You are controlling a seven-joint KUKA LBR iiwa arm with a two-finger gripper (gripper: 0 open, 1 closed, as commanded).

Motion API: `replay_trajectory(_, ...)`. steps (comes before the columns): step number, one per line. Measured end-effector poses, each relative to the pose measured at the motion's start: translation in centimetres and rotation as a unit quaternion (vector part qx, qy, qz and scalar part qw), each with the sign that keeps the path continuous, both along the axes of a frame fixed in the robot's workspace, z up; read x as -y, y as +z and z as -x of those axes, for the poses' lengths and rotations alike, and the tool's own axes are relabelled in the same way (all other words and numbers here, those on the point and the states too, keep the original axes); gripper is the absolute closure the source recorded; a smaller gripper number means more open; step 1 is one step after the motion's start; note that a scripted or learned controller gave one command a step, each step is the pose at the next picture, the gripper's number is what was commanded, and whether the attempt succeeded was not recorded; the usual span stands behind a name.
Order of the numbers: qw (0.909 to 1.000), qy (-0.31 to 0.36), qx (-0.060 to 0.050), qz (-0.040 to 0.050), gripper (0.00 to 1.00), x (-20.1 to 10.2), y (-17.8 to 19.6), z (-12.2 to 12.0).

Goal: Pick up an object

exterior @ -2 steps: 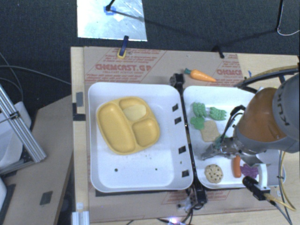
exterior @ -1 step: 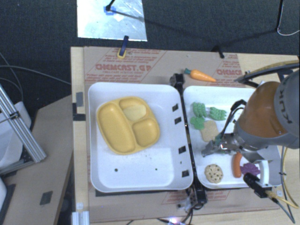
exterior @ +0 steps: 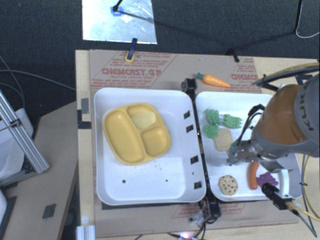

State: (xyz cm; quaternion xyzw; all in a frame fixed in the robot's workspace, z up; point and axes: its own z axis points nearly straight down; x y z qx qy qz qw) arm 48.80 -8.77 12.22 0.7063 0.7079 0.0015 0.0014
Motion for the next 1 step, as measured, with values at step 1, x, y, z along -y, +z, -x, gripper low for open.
replay_trajectory(1,1.0000,0.006,0.002,-0.0019,1.00,-8.17,7.53,0.00)
